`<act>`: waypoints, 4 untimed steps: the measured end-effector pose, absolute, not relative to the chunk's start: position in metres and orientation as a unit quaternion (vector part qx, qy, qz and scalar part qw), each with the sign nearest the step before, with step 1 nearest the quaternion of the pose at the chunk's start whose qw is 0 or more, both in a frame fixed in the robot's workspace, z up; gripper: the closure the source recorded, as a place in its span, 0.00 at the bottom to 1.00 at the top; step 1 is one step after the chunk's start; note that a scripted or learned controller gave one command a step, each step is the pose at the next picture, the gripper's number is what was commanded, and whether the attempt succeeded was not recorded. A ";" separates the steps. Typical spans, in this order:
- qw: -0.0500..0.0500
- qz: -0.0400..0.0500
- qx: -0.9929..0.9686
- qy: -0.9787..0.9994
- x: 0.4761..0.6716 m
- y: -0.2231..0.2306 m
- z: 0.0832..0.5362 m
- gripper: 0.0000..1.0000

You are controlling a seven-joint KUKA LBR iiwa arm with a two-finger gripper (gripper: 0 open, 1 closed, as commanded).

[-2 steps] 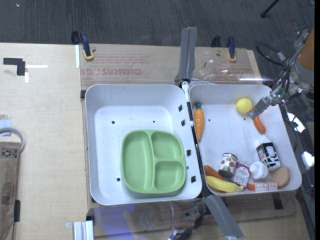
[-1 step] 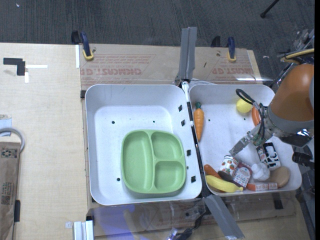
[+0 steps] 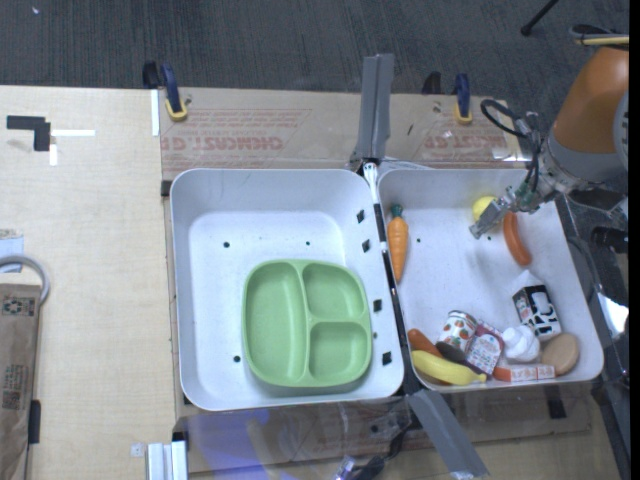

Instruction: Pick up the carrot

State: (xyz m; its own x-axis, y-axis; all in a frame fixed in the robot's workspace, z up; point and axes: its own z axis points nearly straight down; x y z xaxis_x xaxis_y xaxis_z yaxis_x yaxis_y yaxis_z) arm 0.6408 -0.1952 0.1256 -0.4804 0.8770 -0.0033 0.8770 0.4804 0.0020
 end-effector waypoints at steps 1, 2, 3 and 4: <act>0.000 0.000 0.465 0.885 0.588 -0.169 0.092 0.00; 0.002 0.000 0.391 0.920 0.605 -0.139 0.092 0.00; 0.004 0.001 0.392 0.920 0.606 -0.139 0.103 1.00; 0.002 0.000 0.410 0.912 0.626 -0.148 0.299 1.00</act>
State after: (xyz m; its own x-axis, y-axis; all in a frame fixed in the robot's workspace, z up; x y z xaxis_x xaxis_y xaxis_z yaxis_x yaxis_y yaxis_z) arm 0.6264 -0.1483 0.2990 -0.6634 0.7483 -0.0034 0.7483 0.6634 0.0010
